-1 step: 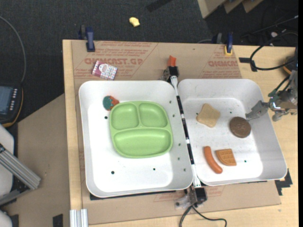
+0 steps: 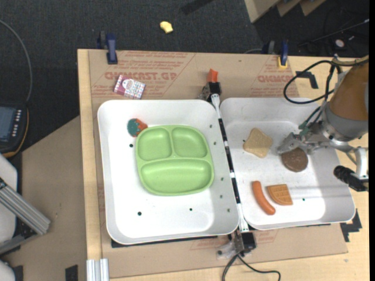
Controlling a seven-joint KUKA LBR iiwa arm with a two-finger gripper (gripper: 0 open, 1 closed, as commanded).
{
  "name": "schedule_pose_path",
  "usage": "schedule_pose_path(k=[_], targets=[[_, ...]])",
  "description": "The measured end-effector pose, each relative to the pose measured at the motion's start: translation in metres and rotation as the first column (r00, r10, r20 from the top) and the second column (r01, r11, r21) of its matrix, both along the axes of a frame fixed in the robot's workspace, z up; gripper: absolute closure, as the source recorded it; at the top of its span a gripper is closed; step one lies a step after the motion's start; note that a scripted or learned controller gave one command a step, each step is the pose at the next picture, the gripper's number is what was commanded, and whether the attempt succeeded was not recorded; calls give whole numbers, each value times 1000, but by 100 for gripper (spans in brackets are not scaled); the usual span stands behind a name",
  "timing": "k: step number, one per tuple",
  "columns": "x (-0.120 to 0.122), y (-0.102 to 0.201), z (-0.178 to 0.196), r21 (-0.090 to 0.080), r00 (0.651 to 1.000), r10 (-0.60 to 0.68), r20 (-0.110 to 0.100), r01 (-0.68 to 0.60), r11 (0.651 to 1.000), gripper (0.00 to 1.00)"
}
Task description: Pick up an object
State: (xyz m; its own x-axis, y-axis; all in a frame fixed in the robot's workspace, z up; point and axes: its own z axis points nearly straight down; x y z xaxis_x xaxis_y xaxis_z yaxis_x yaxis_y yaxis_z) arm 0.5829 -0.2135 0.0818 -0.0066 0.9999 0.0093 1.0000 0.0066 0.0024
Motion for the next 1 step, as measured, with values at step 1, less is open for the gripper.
schedule_pose_path(k=[1], targets=[[-33,15,3,-7,1000,-7,-6,7,1000,0]])
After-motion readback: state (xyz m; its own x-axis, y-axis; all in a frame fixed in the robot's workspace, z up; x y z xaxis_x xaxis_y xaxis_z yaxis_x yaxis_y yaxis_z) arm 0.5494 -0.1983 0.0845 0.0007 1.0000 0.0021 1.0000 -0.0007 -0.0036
